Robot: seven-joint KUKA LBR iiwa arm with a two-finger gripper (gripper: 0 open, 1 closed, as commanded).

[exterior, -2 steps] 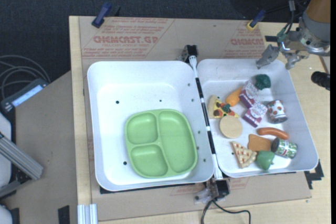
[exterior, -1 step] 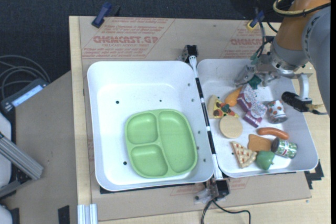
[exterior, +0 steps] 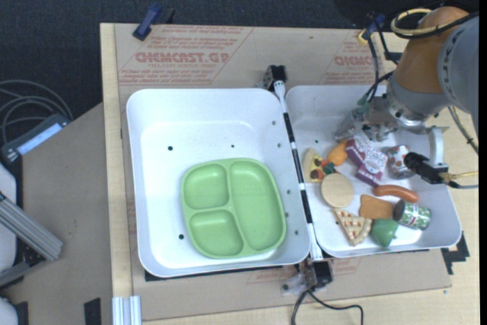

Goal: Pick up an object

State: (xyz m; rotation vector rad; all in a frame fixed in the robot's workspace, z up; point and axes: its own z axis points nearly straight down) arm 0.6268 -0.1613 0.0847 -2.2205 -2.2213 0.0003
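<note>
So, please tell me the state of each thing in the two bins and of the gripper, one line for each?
Green divided tray: flat in the left bin, right way up.
Green can: lying on its side in the right bin.
Waffle slice: lying flat.
Round cookie: lying flat.
Gripper: low over the right bin's toy food.

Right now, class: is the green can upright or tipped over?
Tipped. The can lies on its side in the right bin, its round end facing left.
</note>
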